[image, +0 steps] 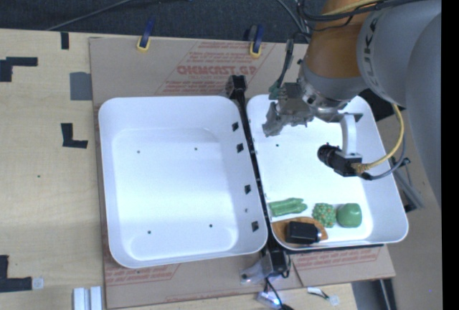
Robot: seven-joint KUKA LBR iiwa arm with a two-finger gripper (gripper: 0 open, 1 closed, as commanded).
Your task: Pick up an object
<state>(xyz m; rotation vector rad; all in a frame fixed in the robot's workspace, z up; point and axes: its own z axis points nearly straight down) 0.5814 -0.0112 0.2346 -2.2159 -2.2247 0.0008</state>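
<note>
Several small objects lie along the front edge of the right bin (373, 158): a long green pod (287, 207), a knobbly green piece (324, 213), a round green piece (349, 215), and a black block (303, 232) resting on a flat orange piece (319, 228). My gripper (275, 122) hangs over the back left part of the right bin, close to the divider, well behind these objects. Nothing shows under it but bare white floor.
The left bin (172, 179) sits beside the right one, with black clips (244, 151) along the shared rim. The grey arm and its orange band (344, 21) cover the right bin's back right corner. A black cable connector (337, 159) dangles over the bin's middle.
</note>
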